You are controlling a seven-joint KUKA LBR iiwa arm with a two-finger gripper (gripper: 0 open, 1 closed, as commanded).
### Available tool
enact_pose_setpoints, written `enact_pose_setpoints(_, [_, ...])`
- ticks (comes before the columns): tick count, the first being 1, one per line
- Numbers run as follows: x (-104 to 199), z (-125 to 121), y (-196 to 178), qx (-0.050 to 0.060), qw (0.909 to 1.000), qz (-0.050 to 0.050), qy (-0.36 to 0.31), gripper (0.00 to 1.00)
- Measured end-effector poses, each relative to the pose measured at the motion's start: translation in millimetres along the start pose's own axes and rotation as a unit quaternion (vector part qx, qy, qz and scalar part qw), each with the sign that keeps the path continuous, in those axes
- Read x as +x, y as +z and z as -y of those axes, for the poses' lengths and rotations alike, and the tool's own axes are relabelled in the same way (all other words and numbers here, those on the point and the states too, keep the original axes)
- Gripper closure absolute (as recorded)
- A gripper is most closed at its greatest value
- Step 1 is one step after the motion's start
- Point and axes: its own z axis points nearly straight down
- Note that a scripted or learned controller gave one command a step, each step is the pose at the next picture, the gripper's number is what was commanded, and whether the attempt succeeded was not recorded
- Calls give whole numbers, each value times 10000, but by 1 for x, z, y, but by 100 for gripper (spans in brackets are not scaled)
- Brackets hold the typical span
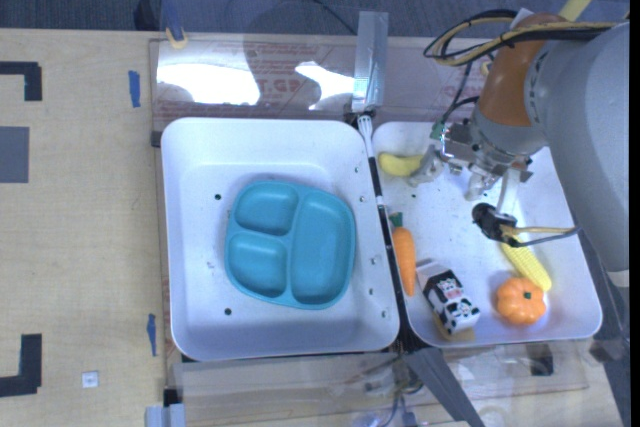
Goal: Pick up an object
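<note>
While the claw (497,183) hangs over the upper part of the right bin (580,315), whether its fingers are spread or pressed together cannot be told, and nothing shows between them. The candidates for picking all lie in that bin: a banana (401,164) near its upper left corner, a carrot (404,258) along its left wall, a black-and-white cow toy (451,303) at the lower middle, a small pumpkin (521,301) toward the lower right, and a corn cob (526,261) just above the pumpkin.

My worry is the corn cob, which lies just beside a dark part under the claw; a descent there could nudge it sideways rather than straddle it. The carrot hugs the wall, leaving a finger little room. Left of the frame, the other bin (190,215) carries a blue divided tray (291,243).
</note>
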Motion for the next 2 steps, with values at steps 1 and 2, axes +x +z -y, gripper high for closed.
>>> enact_pose_setpoints(1, [1, -2, -13, -31, 10000, 6, -19, 100])
enact_pose_setpoints(2, [46, -17, -102, -16, 9808, -11, 1952, 100])
